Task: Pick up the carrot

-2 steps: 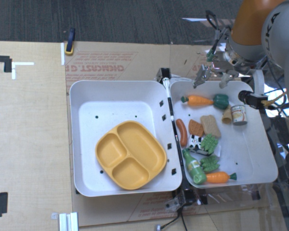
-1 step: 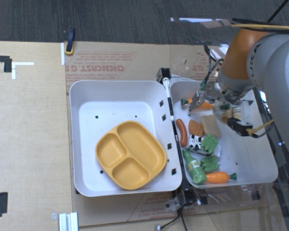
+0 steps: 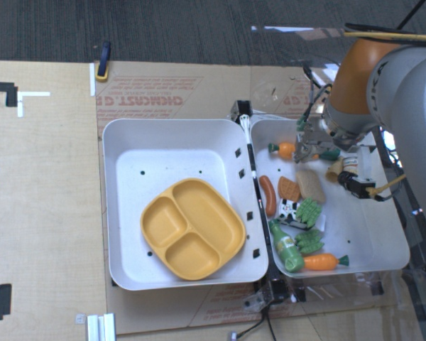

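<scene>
We log: gripper [image 3: 307, 150] over right bin [image 3: 369, 244], beside carrot [image 3: 287, 148] | grip state: cannot tell | second carrot [image 3: 321, 262] at front.

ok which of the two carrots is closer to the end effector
The carrot at the far end of the right bin, just left of the end effector. The other carrot lies at the bin's near edge.

Two bins sit side by side on the bench, the left bin [image 3: 121, 204] holding a divided plate [image 3: 192, 227] toward its near edge. In the right bin [image 3: 373, 244], one carrot [image 3: 287, 148] lies near the far left corner, just beside the gripper [image 3: 307, 150], and a second carrot [image 3: 321, 262] lies along the near edge. A bottle [image 3: 285, 247] lies by the near left corner, just left of that second carrot, with a sausage [image 3: 268, 192] farther back along the left wall.
</scene>
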`<state>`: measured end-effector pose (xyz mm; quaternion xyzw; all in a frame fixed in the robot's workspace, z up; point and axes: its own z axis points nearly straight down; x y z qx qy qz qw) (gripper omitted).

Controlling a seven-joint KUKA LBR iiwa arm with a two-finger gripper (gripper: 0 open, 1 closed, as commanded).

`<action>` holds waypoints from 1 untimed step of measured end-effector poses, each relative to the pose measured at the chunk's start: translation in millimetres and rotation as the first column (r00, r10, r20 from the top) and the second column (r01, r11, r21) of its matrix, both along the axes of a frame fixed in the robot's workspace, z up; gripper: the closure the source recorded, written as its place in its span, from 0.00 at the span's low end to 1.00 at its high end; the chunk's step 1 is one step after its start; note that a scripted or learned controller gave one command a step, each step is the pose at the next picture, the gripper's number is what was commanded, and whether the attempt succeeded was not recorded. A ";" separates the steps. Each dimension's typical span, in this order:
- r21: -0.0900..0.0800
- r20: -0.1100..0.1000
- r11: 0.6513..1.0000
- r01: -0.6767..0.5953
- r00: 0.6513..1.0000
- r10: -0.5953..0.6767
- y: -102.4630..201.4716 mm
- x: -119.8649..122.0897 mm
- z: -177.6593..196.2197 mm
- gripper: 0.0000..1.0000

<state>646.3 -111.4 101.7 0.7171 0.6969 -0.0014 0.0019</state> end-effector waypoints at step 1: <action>0.003 -0.003 0.975 0.222 0.975 -0.222 88.0 -55.0 89.4 1.00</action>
